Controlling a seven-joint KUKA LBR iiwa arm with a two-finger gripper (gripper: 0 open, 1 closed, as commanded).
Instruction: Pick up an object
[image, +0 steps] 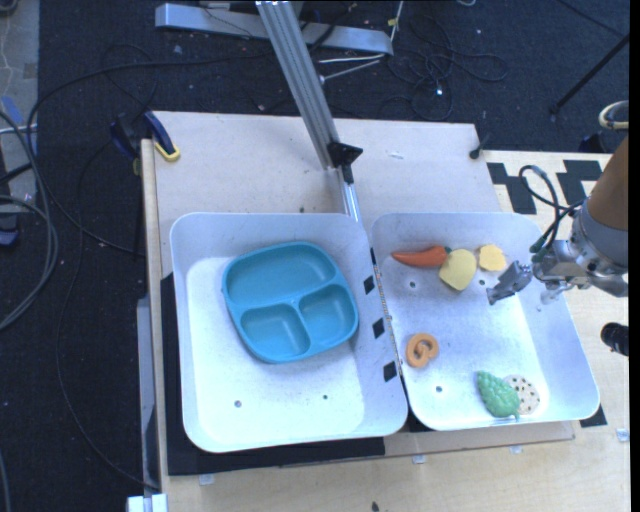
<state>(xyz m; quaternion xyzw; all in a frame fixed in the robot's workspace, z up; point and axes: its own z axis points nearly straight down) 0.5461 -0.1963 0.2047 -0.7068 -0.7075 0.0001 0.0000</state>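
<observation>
White bin on the right (570, 350) holds the candidates: orange carrot (420, 257), yellow fruit piece (458, 270) touching its tip, a smaller yellow piece (492, 259) just beside that, a pretzel-shaped ring (422, 349) near the left wall, and a green leafy item (497, 393) against a speckled cookie (523, 393) at the front. Left bin (200, 400) holds only the blue divided tray (290, 300).

Gripper (515, 282) sits over the right bin's upper middle, just right of the yellow pieces and apart from them. One dark finger (505, 285) points left; nothing shows between the fingers. Opening width: cannot tell from this angle.

Judgement: approach phase, no grasp yet. Nearest targets are the two yellow pieces. They crowd the carrot, so a descent there risks pushing rather than gripping. Centre the fingers on a single item, straddle its narrow axis, come straight down. The pretzel ring lies isolated on bare floor, a cleaner option.
</observation>
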